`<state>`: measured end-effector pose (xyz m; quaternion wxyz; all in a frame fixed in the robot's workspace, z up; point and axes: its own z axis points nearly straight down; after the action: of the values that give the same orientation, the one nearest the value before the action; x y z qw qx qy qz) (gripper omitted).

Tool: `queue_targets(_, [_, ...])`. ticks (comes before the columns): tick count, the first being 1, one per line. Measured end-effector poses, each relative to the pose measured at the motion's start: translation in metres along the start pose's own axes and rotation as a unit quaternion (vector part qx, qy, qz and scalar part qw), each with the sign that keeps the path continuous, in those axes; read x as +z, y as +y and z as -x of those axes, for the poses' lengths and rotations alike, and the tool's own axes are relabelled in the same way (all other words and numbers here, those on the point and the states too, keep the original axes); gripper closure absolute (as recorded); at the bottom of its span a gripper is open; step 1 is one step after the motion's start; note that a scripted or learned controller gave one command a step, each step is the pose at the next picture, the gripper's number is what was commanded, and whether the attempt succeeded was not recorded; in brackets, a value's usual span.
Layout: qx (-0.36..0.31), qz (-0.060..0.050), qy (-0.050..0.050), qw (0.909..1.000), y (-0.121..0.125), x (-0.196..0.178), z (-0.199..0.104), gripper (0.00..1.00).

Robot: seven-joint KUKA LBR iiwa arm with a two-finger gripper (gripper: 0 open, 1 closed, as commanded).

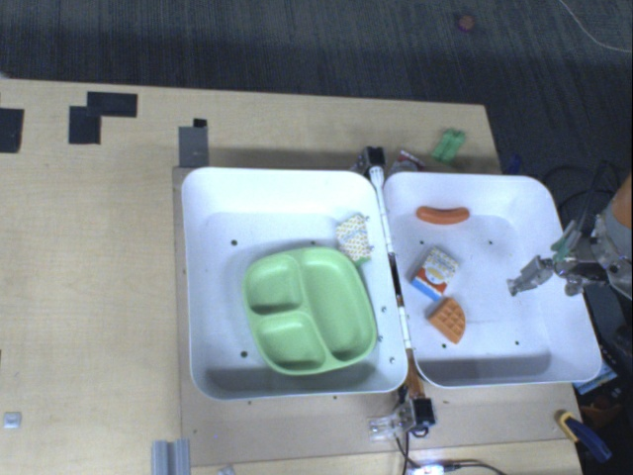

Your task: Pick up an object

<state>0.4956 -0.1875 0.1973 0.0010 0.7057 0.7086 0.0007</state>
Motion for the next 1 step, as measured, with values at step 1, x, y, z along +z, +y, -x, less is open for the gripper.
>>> queue_targets(1, [0.0, -0.001, 0.0, 1.0, 0.0417, 0.1057, 0.0122, 0.0])
